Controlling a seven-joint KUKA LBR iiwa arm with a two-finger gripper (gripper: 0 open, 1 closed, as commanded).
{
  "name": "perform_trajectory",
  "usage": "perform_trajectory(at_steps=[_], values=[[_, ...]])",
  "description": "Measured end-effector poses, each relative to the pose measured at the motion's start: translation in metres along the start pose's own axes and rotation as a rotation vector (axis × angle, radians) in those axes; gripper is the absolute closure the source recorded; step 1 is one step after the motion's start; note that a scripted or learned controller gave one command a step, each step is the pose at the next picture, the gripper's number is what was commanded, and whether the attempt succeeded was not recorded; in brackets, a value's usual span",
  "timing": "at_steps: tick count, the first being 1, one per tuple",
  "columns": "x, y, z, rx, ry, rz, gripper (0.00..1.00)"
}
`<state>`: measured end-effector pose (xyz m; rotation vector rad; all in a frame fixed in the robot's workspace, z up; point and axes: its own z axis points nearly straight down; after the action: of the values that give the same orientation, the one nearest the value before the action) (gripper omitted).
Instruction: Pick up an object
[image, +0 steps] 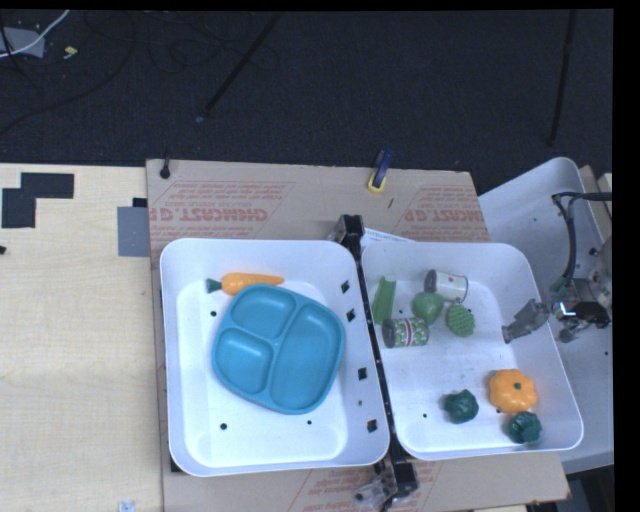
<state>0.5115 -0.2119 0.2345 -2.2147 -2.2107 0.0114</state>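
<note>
Orange pumpkin-shaped toy (512, 390) sits in the right white bin (545, 290), near two dark green toys. Over that bin's right rim, the end effector (527, 320) hangs empty; its state cannot be told.

My arm reaches in from the right, low and slanted, and my gripper (524, 322) points leftward, holding nothing.

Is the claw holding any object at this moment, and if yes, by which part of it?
Nothing is held. The claw hangs at the right edge of the right bin, with no object between its fingers.
</note>
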Motion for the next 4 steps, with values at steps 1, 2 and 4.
perform_trajectory(at_steps=[1, 2, 4], values=[[0.000, 0.002, -0.007, -0.013, -0.004, -0.002, 0.00], [0.005, -0.001, 0.038, -0.007, -0.001, -0.003, 0.00], [0.002, -0.003, 0.149, -0.011, -0.002, -0.003, 0.00]])
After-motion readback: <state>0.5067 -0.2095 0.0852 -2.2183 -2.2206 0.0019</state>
